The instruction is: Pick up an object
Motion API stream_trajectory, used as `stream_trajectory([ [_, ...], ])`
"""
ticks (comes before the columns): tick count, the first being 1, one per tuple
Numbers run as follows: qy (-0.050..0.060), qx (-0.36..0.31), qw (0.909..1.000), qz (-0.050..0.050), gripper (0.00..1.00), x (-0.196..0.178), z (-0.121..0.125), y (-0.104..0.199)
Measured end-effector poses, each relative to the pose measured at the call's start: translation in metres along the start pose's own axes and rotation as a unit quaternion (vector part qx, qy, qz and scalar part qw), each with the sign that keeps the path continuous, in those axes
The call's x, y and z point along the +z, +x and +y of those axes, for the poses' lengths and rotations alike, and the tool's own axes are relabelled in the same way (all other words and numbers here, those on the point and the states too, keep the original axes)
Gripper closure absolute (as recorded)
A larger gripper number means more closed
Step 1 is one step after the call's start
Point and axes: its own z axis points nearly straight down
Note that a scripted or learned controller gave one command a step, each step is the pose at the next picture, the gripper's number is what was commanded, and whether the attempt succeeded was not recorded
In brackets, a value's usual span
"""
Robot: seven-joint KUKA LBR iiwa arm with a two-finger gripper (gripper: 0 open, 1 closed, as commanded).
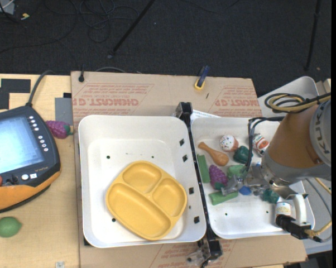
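I've got the hand [241,184] low in the right bin [235,228] beside the purple grapes [217,175], poised to grab, though I cannot tell its opening.

Light falls evenly from overhead, bright on the two white bins, where the left bin [95,149] nearly washes out and its floor loses detail. The yellow divided plate [147,199] throws a soft, short shadow on its lower edge. The dark floor beyond the bench stays dim, cables barely readable. The pendant screen [12,144] glows pale with glare. The whole picture is slightly soft and grainy; the small toys in the right bin [240,228] blur together near the arm.
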Motion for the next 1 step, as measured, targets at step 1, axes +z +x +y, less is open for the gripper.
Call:
stream_trajectory([
  [1, -0.004, -0.001, 1.0000, -0.001, 0.00, 0.0265, 0.0262, 0.0215],
])
